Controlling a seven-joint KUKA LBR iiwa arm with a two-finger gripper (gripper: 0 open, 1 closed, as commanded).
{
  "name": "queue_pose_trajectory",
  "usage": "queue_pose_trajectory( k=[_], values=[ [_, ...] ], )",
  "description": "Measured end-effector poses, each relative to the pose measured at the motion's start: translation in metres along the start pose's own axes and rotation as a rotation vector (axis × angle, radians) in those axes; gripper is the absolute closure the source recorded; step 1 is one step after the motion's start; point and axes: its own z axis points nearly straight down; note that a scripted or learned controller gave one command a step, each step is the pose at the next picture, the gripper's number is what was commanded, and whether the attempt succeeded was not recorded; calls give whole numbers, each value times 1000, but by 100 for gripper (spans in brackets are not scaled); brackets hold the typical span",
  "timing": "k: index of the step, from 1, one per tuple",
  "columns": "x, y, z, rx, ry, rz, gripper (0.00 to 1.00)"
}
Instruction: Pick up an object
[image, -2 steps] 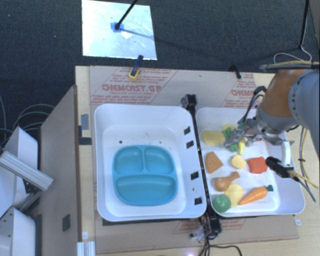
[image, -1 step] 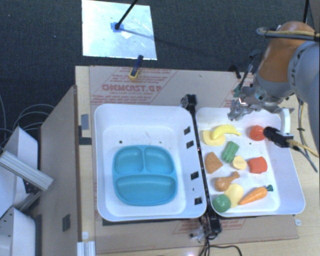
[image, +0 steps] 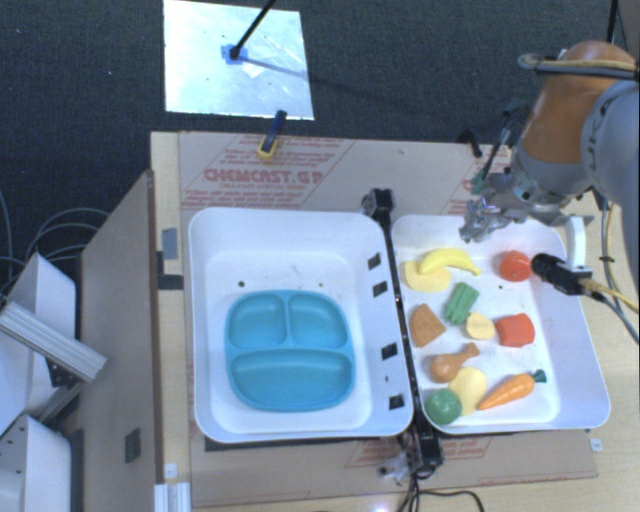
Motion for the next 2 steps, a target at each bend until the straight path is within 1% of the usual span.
queue_pose_trajectory(
  k=[2],
  values=[
    [0,2,-22,-6,-2,-9,100]
  ],
)
